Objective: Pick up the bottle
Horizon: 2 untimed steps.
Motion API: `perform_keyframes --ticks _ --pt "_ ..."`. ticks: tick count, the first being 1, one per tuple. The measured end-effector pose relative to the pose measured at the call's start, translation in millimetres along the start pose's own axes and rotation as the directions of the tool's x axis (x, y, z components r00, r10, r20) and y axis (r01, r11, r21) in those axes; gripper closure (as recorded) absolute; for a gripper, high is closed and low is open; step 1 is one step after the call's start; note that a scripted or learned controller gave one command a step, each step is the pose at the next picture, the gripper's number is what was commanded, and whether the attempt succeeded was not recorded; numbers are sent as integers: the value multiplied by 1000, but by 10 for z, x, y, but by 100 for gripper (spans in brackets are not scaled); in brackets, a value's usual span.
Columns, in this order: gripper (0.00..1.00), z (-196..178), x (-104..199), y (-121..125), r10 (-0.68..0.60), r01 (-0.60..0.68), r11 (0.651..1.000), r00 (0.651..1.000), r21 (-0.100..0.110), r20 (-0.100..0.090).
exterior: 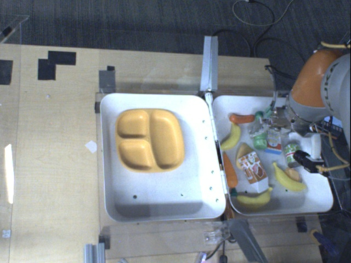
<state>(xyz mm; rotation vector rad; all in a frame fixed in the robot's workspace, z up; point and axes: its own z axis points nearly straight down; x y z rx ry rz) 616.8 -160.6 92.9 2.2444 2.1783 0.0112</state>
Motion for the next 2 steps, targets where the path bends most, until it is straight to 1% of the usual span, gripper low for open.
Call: perform_keyframes --ticks 1,2 --pt "100 -123 22 54 -5 5 1000 1000 -11 -2" --pt "100 -1679 685 -124 12 -12 1000 1000 13 -4"
